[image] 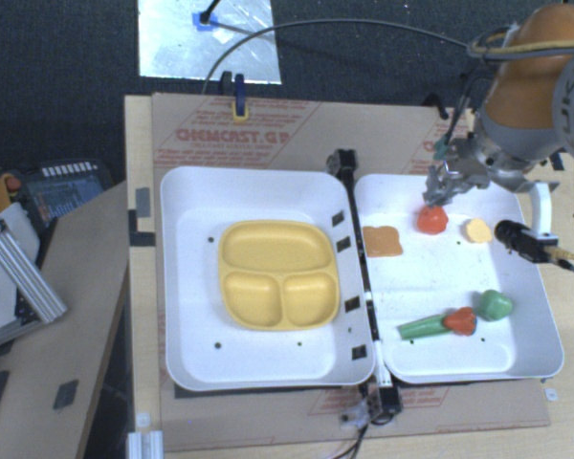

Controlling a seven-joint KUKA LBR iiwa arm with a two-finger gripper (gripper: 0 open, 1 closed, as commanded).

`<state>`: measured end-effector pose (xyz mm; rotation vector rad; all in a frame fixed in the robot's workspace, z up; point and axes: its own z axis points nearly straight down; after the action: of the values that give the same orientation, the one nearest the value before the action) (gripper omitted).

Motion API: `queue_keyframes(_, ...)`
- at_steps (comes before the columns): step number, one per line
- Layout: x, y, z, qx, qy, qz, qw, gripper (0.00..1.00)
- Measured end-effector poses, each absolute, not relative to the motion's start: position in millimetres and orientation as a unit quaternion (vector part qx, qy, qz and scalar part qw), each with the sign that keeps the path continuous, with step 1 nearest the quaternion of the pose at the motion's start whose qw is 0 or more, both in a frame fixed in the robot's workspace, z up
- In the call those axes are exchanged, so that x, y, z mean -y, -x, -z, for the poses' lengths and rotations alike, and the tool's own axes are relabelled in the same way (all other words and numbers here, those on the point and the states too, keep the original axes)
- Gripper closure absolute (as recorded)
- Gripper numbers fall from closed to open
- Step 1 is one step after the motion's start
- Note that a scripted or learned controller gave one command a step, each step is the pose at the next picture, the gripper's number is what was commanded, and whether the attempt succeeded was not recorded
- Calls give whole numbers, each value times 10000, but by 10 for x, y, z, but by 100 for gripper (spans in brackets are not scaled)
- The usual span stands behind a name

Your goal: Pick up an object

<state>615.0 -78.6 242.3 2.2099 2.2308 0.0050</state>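
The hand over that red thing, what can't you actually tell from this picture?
- Hand, camera view: too small and dark to tell if it grips or even touches the red piece.
- Red piece: its top edge meets the hand; what it is stays unclear.
- Arm: cut off by the right and top edges.
- Orange slab and yellow bit: too blurred to identify.
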Motion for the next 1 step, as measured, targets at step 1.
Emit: queue_keyframes(1, 238, -6221, -2495, -7106, -7036, -13, 4, 100)
